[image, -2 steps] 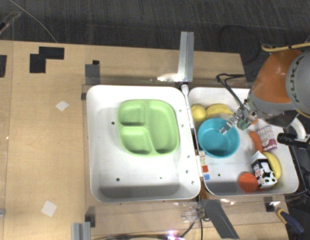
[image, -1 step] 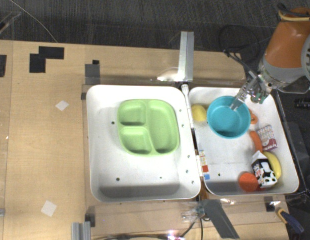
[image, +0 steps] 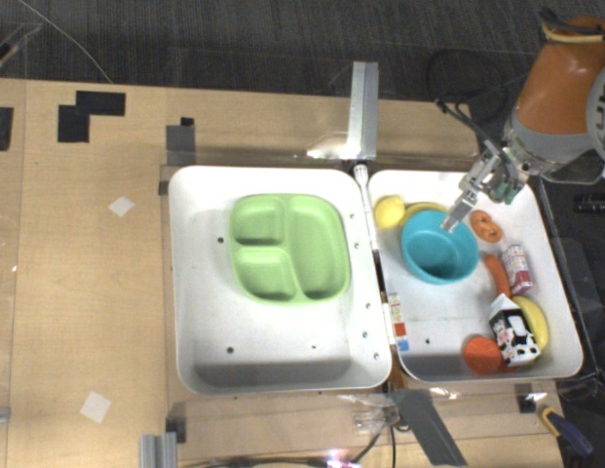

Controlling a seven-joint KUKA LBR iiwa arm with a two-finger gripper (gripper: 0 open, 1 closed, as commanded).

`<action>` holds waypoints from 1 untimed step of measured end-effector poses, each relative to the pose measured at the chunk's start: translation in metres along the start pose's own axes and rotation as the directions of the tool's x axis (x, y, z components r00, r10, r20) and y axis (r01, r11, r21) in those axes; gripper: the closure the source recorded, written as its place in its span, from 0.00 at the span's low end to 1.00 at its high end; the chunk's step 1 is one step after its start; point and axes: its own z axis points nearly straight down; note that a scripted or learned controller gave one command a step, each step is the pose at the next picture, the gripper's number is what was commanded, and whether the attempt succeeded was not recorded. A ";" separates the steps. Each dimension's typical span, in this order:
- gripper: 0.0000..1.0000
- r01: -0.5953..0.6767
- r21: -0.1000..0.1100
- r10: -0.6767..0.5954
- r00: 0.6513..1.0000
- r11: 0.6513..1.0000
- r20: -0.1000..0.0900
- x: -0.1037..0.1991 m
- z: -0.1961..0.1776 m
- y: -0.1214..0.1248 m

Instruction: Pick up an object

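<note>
Hovers above the blue bowl (image: 439, 248) with gripper (image: 456, 213), jaw state impossible to tell; best lowered squarely over the rim before closing.

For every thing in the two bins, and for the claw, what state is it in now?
Green divided tray: flat in left bin, nothing in it.
Blue bowl: upright in right bin, nothing in it.
Lemon: resting beside bowl.
Milk carton: lying down.
Banana: lying beside carton.
Can: lying on its side.
Claw: at bowl's rim, holding nothing visible.
</note>
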 end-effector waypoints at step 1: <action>0.00 0.016 0.003 -0.015 1.000 1.000 -0.006 0.009 0.089 -0.048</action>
